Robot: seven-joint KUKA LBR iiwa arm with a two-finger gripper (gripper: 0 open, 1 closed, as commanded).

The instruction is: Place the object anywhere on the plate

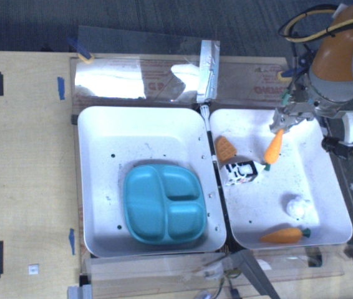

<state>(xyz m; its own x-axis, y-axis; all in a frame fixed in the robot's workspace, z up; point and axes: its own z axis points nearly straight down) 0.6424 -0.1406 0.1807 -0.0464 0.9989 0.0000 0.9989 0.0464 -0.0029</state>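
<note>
Gripper [284,122] is silvery grey, with an orange carrot [274,146] right under it. Just left of that there's an orange-brown waffle-looking piece [225,147] and a black-and-white patterned thing [241,170]. Below sit a white ball [296,207] and a second orange carrot with a green tip [284,235]. Far left is the teal plate [163,202], in a white bin [95,167].

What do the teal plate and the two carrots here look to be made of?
The plate looks like moulded plastic: one even teal colour, rounded compartments, a soft sheen. The carrot in the gripper, carrot, and the lying carrot look like toy plastic or rubber: flat uniform orange, smooth skin, a solid green tip on the lying one. Which of the two is hard to tell.
</note>
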